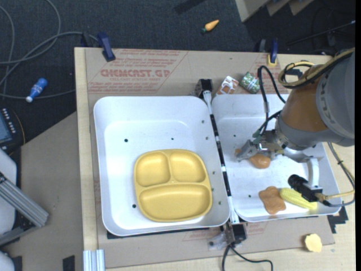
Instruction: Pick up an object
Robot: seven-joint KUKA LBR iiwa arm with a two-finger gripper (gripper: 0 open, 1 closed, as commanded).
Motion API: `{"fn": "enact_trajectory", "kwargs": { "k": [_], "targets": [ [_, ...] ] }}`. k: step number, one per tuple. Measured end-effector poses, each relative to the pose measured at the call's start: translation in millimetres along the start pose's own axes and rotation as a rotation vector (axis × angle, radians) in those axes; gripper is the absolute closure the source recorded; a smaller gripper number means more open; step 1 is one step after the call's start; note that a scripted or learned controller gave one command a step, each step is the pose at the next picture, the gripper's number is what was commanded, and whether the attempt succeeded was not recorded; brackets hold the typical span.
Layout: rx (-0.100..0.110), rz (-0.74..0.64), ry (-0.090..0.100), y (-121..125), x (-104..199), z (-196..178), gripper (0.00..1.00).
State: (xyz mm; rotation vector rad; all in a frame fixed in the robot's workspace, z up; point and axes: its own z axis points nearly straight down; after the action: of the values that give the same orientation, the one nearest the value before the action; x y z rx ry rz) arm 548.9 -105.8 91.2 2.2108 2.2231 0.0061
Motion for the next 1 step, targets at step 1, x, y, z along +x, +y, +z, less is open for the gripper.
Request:
{"fn": "enact_trajectory", "kwargs": {
  "k": [1],
  "targets": [
    [0.004,0.004,0.0,-3.1,-1.9,-9.6,1.0]
  ]
}}
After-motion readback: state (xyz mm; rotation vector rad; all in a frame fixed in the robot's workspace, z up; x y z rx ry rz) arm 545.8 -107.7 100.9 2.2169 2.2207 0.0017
